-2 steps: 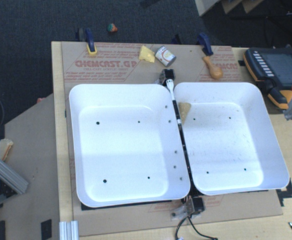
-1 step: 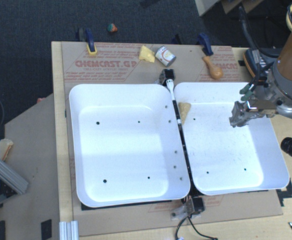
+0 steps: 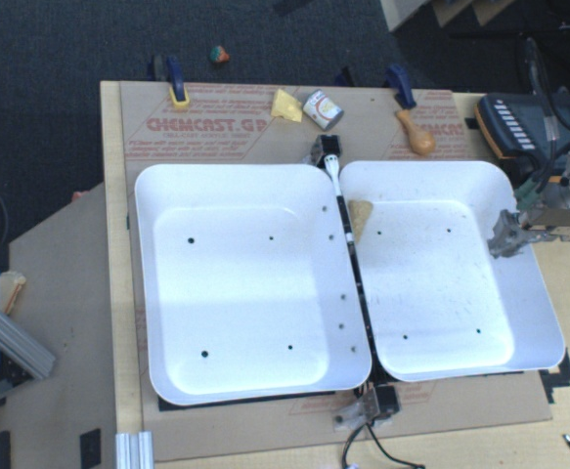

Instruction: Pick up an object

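Observation:
A small tan, wedge-shaped object [image 3: 360,215] lies in the right bin [image 3: 460,360], tucked against its left wall near the far corner. My gripper [image 3: 508,236] hangs over the right rim of that bin, far to the right of the tan object. Nothing shows in its grasp. The left bin [image 3: 236,369] stands beside it.
On the board behind the bins lie a yellow wedge [image 3: 286,106], a small white box [image 3: 322,109] and a wooden-handled item [image 3: 416,136]. A black-and-white brush [image 3: 329,157] rests at the far end of the seam between the bins. Blue clamps [image 3: 176,79] grip the board's far edge.

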